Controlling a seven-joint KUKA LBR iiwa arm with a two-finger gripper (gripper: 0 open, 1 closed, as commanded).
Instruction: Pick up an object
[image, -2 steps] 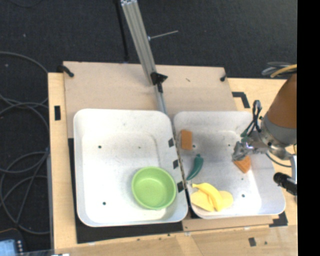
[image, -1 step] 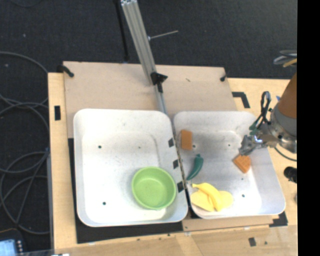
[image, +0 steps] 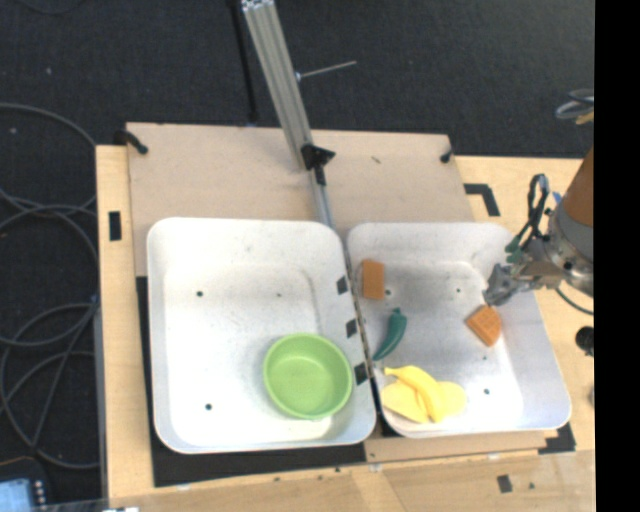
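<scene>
**Orange block within reach**

Orange block (image: 485, 324) lies in the right bin (image: 540, 400), just below the gripper (image: 500, 288). Whether the jaws are wide or narrow I cannot tell. Best centre over the block, descend straight, then close squarely.

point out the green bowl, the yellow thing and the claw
green bowl (image: 307, 375), camera view, inner floor.
yellow thing (image: 425, 394), camera view, its middle.
claw (image: 499, 290), camera view, between its fingertips.

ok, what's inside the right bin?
Right bin: an orange block by its left wall, a green pepper, yellow bananas at the front, another orange block under the gripper. What lies beneath the bananas is covered.
</scene>
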